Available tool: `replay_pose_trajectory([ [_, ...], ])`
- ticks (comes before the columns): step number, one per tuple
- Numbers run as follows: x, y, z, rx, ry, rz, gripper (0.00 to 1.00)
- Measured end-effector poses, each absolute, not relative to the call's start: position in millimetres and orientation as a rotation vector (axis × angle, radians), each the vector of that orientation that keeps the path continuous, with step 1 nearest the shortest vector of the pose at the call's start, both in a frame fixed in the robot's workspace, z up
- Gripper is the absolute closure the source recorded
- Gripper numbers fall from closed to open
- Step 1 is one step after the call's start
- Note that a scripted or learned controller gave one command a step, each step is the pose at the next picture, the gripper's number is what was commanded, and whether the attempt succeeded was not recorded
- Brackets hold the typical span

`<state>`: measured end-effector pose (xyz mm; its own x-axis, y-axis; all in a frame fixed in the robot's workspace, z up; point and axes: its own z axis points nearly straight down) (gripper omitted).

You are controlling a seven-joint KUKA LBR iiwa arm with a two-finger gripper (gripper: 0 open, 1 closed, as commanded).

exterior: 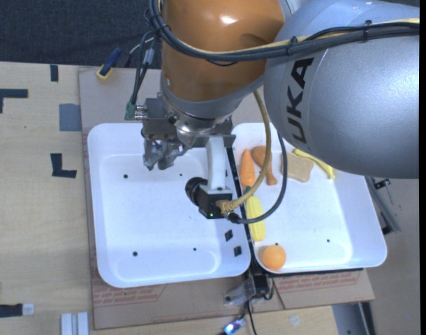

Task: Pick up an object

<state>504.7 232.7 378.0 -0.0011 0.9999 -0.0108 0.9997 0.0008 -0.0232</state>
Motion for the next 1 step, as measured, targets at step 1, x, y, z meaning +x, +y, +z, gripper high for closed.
replay_pose_trajectory([
  [1,483.5,220.9,387.0,-2.218,-2.221,0.011,1.0],
])
